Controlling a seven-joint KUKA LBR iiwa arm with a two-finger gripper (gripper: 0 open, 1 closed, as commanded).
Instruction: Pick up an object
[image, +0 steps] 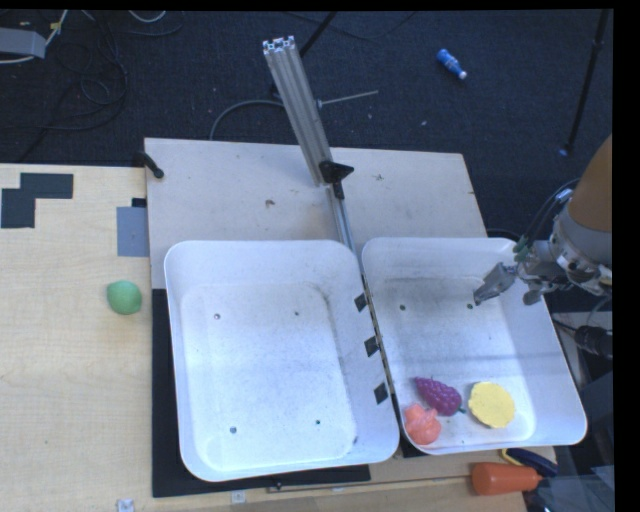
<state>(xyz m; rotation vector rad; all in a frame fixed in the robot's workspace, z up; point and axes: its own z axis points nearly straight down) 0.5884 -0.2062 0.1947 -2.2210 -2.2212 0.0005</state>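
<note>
Hovering with gripper (497, 283) state unclear above three objects: purple (438, 394), yellow (492, 404), orange (423, 425).

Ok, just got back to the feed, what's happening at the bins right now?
The gripper is over the upper right part of the right bin, with nothing seen between its fingers. Three objects lie along that bin's near edge, well away from it: a purple object, an orange one and a yellow disc. A green ball sits on the bench left of the left bin.
</note>
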